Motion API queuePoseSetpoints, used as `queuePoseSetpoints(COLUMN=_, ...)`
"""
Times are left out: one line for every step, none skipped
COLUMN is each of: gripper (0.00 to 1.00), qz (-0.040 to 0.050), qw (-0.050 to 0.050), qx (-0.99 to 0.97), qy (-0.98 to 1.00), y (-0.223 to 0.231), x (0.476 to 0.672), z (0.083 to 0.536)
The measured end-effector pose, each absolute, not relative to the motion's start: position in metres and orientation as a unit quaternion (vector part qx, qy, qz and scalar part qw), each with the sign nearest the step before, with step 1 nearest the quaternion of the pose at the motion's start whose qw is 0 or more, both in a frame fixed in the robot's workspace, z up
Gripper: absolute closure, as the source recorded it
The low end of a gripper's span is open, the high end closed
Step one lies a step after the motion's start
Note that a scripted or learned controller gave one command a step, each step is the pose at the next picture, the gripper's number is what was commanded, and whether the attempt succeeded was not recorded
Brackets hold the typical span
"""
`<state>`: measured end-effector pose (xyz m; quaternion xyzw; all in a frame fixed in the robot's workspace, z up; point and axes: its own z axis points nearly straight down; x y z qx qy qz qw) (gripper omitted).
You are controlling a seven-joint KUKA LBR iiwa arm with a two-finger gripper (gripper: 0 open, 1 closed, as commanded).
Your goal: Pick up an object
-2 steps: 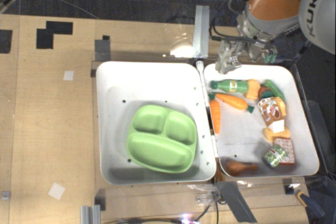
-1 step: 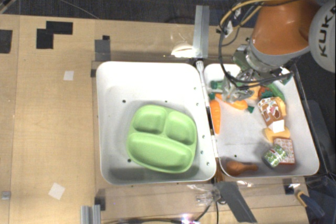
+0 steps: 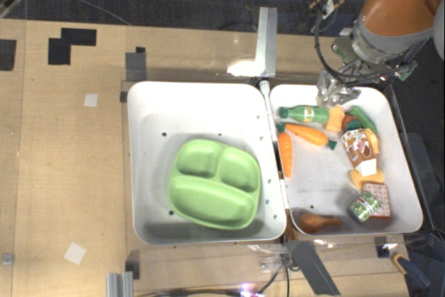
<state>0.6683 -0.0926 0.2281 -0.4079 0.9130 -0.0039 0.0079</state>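
Observation:
The right bin (image 3: 407,170) holds several toy foods. A green bottle (image 3: 304,113) with a yellow label lies near its far edge. One orange carrot (image 3: 306,134) lies below it, and a second carrot (image 3: 284,153) rests against the divider. My gripper (image 3: 338,90) hangs over the bin's far edge, just above and right of the bottle and close to a small orange piece (image 3: 335,119). I see nothing held in it.
Along the right bin's right side lie a green item (image 3: 361,118), a printed snack box (image 3: 360,145), a yellow block (image 3: 366,175), a small can (image 3: 361,208) and a brown drumstick (image 3: 318,221). In the left bin (image 3: 149,115) sits a green divided plate (image 3: 214,182).

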Motion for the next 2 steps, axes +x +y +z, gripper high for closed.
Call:
queuePoseSetpoints(gripper=1.00, qz=-0.0036, qw=0.013, qx=-0.409, qy=0.912, y=-0.088, x=0.671, z=0.241)
queuePoseSetpoints(gripper=1.00, qz=-0.0005, qw=0.007, qx=-0.320, qy=0.947, y=-0.006, x=0.671, z=0.301)
